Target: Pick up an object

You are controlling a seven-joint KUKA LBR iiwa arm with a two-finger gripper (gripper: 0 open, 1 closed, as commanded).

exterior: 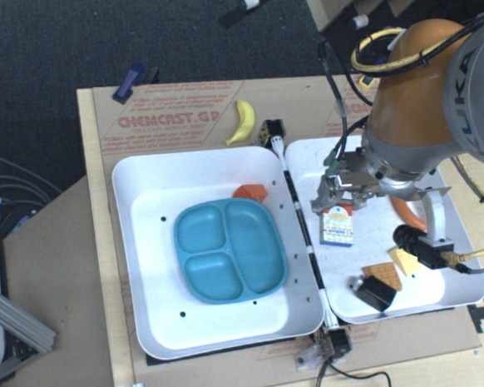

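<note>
The bench point(177, 110) carries 2 white bins side by side. The arm point(417, 91) reaches in over the right bin point(425, 297), and its claw point(340, 196) hangs near that bin's left wall, just above the back end of a small white carton point(337, 228) with a blue lower edge. The carton lies flat on the bin floor. From this angle it cannot be told whether the claw is released or clenched, and nothing is seen held in it.

Near the right bin's front edge lie a tan block point(384, 274), a black block point(373, 293) touching it, and a yellow piece point(402, 261) just beside them. An orange stick-like thing point(407, 211) lies toward the right wall.

The left bin point(147, 263) holds a blue plate point(230, 249) with 3 compartments, with a small orange thing point(251, 193) at its back edge. A banana point(241, 122) lies on the bench behind the bins.
</note>
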